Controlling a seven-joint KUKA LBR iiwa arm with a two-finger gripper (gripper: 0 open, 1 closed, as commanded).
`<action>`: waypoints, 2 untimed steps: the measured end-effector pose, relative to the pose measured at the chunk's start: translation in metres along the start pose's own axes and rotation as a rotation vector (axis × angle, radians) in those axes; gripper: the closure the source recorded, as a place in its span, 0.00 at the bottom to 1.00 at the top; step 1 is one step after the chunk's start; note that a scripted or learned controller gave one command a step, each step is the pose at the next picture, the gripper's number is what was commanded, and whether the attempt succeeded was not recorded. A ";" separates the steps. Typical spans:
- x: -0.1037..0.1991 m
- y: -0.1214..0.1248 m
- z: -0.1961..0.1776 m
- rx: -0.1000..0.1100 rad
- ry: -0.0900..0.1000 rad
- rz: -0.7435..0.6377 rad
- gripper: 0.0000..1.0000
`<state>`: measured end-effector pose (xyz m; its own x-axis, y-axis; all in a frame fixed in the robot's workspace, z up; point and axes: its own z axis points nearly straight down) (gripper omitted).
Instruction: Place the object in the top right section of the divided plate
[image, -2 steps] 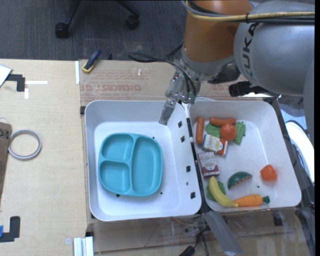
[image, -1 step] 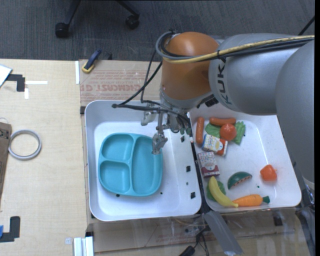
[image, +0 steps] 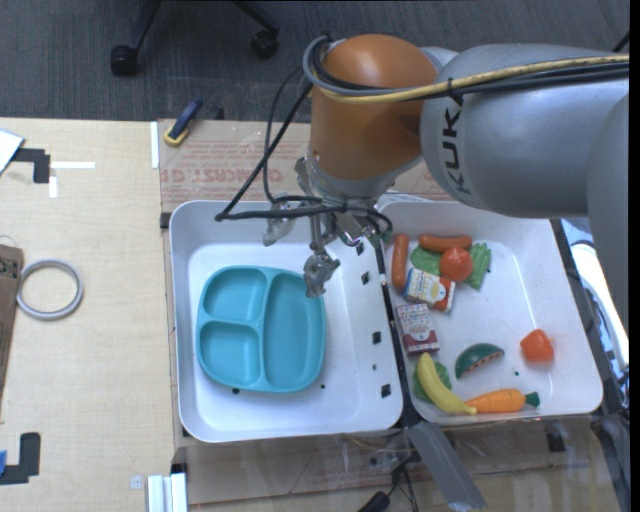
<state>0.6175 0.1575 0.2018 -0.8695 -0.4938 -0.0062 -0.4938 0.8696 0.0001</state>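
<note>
Note that the arm (image: 470, 120) and its orange band cover the upper middle of the view, hiding the back rims of both bins. The gripper (image: 318, 275) hangs below the band, over the left bin (image: 350, 400), just above the upper right edge of the divided plate (image: 262, 330). You cannot tell how its fingers stand; they appear small and dark against cables, and no object is discernible between them.

The turquoise plate lies in the left bin, and no object shows in its sections. The right bin (image: 570, 330) holds toy foods: a hot dog (image: 400, 262), a tomato (image: 455, 263), a small carton (image: 428, 288), a dark packet (image: 414, 325), a banana (image: 437, 385), a carrot (image: 495, 402), a watermelon slice (image: 480, 358) and an orange fruit (image: 537, 346). You cannot tell which one the task means. A tape roll (image: 45, 288) rests on the bench at left.
</note>
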 end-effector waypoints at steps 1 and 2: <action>-0.013 0.029 -0.066 -0.002 0.000 -0.463 0.00; -0.002 -0.013 -0.110 -0.002 0.000 -0.815 0.00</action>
<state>0.6250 0.1468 0.3115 -0.2373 -0.9714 -0.0056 -0.9714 0.2373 -0.0024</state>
